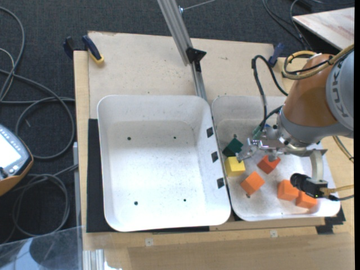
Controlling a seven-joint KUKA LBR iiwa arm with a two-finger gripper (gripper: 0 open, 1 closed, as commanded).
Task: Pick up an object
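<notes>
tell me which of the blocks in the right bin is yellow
The yellow block, lying nearest the divider between the two bins, just below the dark green block. The others in that bin are orange or red-orange, farther right.

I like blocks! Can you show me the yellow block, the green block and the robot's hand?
yellow block [235, 165], camera view, on its top face.
green block [232, 148], camera view, on its dark top.
hand [263, 146], camera view, on the metal tip above the right bin.

Blocks [252, 183] in right bin [225, 108]; gripper [264, 148] over them.
</notes>
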